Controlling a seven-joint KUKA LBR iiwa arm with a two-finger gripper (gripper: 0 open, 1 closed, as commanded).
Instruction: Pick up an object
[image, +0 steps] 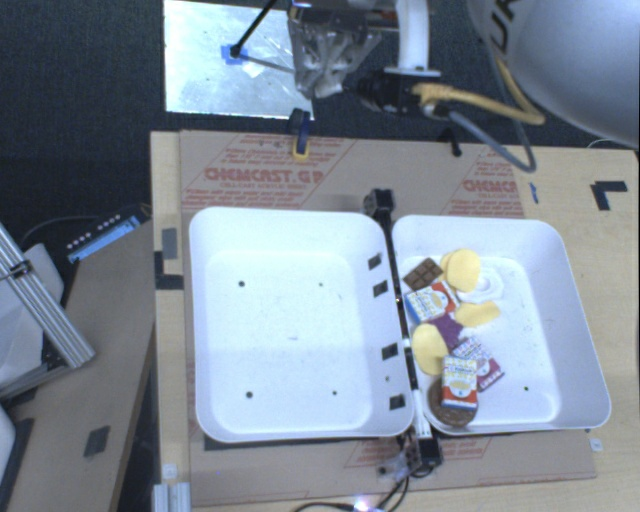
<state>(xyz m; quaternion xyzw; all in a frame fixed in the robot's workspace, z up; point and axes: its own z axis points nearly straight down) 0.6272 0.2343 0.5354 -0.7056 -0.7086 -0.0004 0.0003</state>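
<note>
The grey robot arm (570, 55) fills the far right corner, its gripper (322, 60) hanging over the dark floor beyond the desk, well apart from both bins; whether it is open or closed cannot be told from here, and nothing shows in it. A light wooden desk (120, 330) carries a brown cardboard sheet (260, 170) printed with red letters, and on that sit two shallow white plastic bins side by side. The left bin (290, 320) is bare white inside. The right bin (540, 330) holds the objects, all clustered against its left wall: three flat yellow round pieces (462, 268), one brown chocolate-like square (423, 271), about three small printed packets (460, 378), one purple piece (447, 327) and one brown disc (452, 412) at the near end. They overlap and touch one another. Black clips (380, 204) join the bins along the middle seam. A small blue-and-yellow clamp (299, 133) stands at the cardboard's far edge.
</note>
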